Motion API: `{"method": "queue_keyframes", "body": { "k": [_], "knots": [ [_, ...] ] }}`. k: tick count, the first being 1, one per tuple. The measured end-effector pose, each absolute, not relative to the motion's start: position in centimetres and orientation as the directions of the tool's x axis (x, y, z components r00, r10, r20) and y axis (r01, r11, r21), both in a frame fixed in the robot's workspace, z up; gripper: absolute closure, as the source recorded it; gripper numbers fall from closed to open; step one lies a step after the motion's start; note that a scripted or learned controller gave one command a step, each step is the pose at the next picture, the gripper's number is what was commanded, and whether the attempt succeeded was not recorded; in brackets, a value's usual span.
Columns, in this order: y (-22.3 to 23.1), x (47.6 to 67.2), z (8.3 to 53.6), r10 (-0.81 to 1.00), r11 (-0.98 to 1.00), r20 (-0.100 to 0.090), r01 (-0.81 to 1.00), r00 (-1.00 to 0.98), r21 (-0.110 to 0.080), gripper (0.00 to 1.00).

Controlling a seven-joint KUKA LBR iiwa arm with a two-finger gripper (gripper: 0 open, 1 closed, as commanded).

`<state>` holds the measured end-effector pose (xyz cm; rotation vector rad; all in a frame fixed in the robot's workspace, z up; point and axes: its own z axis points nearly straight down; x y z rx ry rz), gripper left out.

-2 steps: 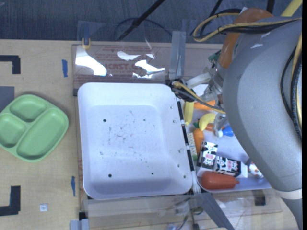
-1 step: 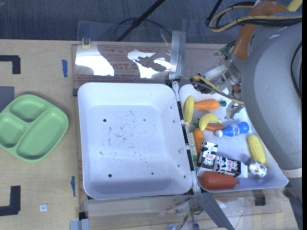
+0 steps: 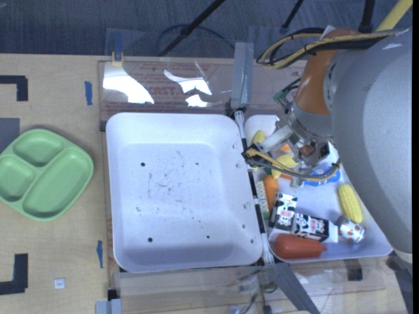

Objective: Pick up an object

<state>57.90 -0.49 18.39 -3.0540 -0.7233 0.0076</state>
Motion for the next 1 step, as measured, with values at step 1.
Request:
{"method": "queue_keyframes", "body": {
  "k": [1],
  "knots": [
    [-6.94, 55.97, 18.4, 0.465, -0.886, -0.003, 0.465, 0.886, -0.004, 0.0]
  ]
}}
